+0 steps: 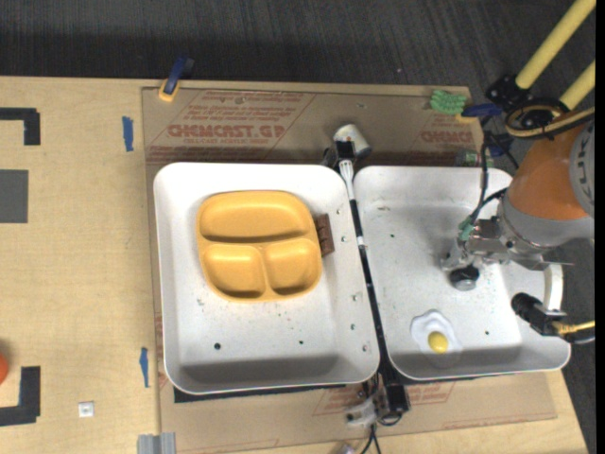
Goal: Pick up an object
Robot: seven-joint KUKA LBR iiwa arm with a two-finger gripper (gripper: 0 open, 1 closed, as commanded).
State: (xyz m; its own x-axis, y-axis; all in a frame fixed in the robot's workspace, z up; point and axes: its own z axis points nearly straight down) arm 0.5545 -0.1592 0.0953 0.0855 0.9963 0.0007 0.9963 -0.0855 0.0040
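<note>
Yellow tray (257,244) crowds left bin (180,329) (narrow margins).

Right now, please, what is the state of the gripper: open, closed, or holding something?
Gripper: low over the right bin, apart from the fried egg toy; open or closed cannot be told.

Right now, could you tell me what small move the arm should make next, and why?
Probably shift the gripper toward the toy fried egg and lower over it. The egg lies in the right bin, near its front edge, while the gripper hangs beside it, further back, with nothing visibly held.
</note>
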